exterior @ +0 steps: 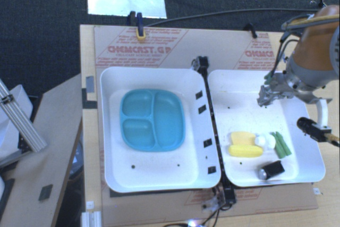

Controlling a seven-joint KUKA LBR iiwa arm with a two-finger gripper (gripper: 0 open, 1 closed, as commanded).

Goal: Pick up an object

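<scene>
Two white bins sit on a board printed "CHEMCAST GP" (pixel 139 50). The gripper (pixel 264 98), fingers' state indiscernible, hovers over the right bin's (pixel 234 87) far edge; a yellow block (pixel 245 151) lies near its front edge.

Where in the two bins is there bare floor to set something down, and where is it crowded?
Right bin: bare floor across its far half, left of the pincer. Its near part is crowded: yellow pieces, green pieces, black cylinder. Left bin: blue tray fills the middle; bare strips border it.
</scene>
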